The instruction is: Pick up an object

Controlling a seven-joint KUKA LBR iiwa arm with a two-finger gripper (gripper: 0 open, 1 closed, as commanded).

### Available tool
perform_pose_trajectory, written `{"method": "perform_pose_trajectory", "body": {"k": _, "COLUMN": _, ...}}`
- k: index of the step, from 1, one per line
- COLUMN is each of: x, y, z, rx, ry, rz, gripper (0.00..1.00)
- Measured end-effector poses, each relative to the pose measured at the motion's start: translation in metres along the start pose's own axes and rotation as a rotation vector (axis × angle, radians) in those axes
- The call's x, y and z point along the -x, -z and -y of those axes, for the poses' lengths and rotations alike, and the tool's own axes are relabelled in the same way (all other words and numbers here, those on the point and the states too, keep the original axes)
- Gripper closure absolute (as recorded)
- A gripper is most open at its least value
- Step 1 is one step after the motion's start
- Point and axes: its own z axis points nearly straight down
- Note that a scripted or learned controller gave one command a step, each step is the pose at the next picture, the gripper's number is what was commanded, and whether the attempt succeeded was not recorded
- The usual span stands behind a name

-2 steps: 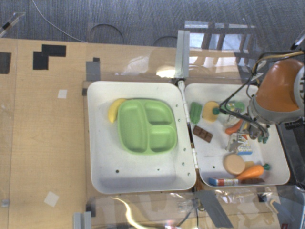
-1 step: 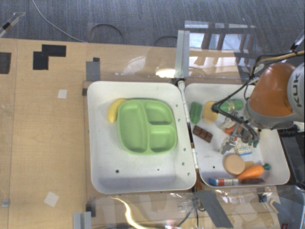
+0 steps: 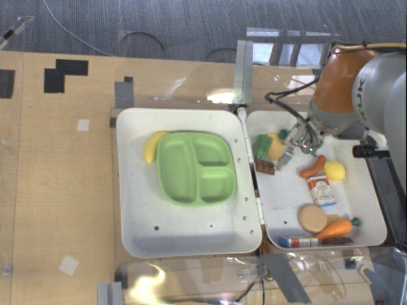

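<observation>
Up against the right bin (image 3: pixel 375 199)'s back edge hangs the gripper (image 3: pixel 289 152).

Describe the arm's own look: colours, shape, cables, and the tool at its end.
Rounded grey arm with a broad orange band above the wrist. A black cable loops alongside it. The small metallic tool at its end looks silvery grey with dark parts.

Bright overhead light; glare patches; slightly soft.
</observation>
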Motion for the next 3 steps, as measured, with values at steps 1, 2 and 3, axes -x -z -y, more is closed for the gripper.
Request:
{"method": "perform_pose_trajectory", "body": {"k": 1, "x": -0.032, "y": -0.001, "z": 0.068, "rx": 0.015, "ry": -0.129, "rz": 0.027, "gripper": 0.0}}
{"method": "perform_pose_trajectory", "body": {"k": 2, "x": -0.028, "y": 0.014, "z": 0.064, "rx": 0.02, "ry": -0.117, "rz": 0.044, "gripper": 1.0}}
{"method": "perform_pose_trajectory", "body": {"k": 3, "x": -0.063, "y": 0.157, "z": 0.005, "rx": 0.023, "ry": -0.407, "rz": 0.023, "gripper": 1.0}}
